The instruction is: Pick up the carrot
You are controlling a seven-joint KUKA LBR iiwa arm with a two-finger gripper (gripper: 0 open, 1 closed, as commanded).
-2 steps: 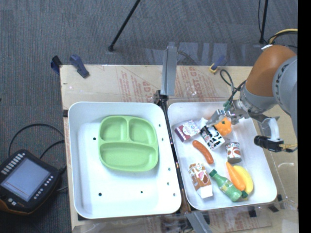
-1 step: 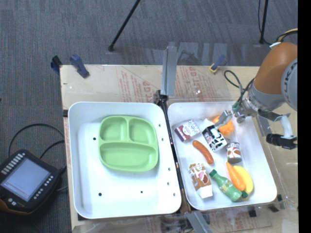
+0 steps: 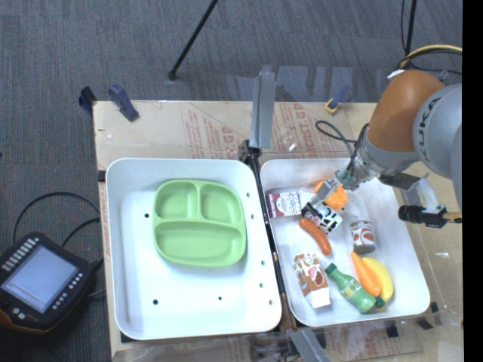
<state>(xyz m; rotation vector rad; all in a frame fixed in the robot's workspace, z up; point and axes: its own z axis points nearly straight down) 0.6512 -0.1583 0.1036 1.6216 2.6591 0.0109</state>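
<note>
The tool [image 3: 330,199] hovers low, grip state unclear, while the carrot [image 3: 366,273] lies unlifted, well below-right of it.

arm [image 3: 423,123] cut off at right edge, claw [image 3: 326,202] fingertips' state unclear, carrot [image 3: 365,273] partly overlapping banana [image 3: 381,277]

Grey arm [image 3: 453,127] with orange band [image 3: 404,115], black "KUKA" lettering, and black cable [image 3: 332,136] near the wrist.
</note>
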